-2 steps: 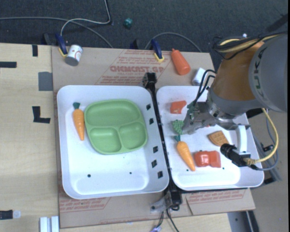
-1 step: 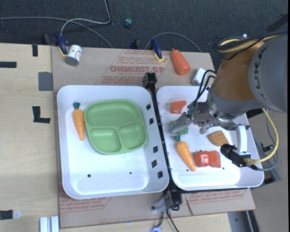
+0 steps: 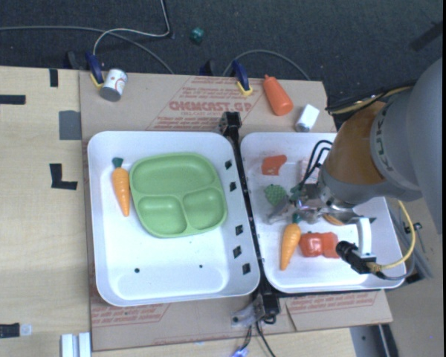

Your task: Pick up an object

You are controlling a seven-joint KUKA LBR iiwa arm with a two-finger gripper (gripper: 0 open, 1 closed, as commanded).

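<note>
The gripper (image 3: 301, 203) hangs low over the right bin (image 3: 279, 274), its dark fingers pointing toward the bin's middle, and whether they are spread or pressed together cannot be told from this angle, nor is anything visibly caught between them. Just to its left, almost touching, sits a small green leafy piece (image 3: 275, 195). Just below the gripper lies a toy carrot (image 3: 289, 245), its orange tip pointing toward the near wall of the bin, and beside that carrot, to its right, rests a red block-like object (image 3: 318, 245). A little above the gripper, toward the far wall, lies an orange-red piece (image 3: 273, 164). The grey arm (image 3: 401, 147) with its orange band (image 3: 353, 151) rises to the right of the gripper. Farther left, across the dividing walls, the left bin (image 3: 108, 266) holds a green divided plate (image 3: 178, 193), with a second carrot (image 3: 120, 187) lying just beside the plate's left edge. Beyond the bins, on the cardboard, an orange bottle-shaped toy (image 3: 277, 95) and a small white cube (image 3: 308, 116) lie above the gripper, and a white can (image 3: 114, 83) sits far off to the upper left.
</note>
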